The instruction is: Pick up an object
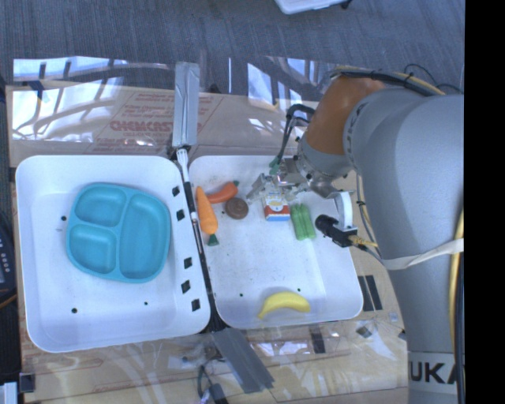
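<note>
Claw point(275, 188) tips blurred over carton point(275, 208)

Left bin point(31, 260): a blue plate point(118, 231) with three compartments lies flat, left of centre. Right bin point(260, 260) touches the left bin along a middle seam with black clips point(189, 264).

In the right bin's far-left part, an orange carrot point(207, 213) lies lengthwise by the seam. A second carrot point(222, 192) is angled just beyond it, and a brown round piece point(237, 208) sits right of both. A green item point(301, 222) is further right, and a yellow banana point(284, 303) lies at the near wall, well apart from the rest.

Far side: a brown board with red print point(118, 118), a grey metal bar point(186, 102) and grey carpet point(158, 31). A white object point(312, 5) is cut off at the far edge.
</note>
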Motion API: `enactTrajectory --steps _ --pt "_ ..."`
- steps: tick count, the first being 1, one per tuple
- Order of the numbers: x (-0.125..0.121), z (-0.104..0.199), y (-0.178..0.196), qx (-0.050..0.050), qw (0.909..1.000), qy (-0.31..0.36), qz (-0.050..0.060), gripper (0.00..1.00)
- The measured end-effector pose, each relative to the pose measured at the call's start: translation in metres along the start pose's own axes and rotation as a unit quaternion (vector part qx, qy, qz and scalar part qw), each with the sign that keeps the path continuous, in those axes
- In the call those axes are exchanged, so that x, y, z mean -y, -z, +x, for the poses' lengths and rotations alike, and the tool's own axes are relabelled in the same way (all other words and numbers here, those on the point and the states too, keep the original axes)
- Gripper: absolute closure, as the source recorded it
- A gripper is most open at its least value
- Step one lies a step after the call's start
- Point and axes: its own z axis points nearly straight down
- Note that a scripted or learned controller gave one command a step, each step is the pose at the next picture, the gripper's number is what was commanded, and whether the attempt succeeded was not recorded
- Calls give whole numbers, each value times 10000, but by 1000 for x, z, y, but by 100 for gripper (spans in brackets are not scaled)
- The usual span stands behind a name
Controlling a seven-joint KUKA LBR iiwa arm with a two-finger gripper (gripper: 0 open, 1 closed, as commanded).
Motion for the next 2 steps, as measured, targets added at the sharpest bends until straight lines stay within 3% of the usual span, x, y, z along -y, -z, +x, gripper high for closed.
enactTrajectory --steps 1,2 --pt "-3 2 0 23 9999 163 -6 0" --pt "-5 3 12 29 9998 194 -23 100"
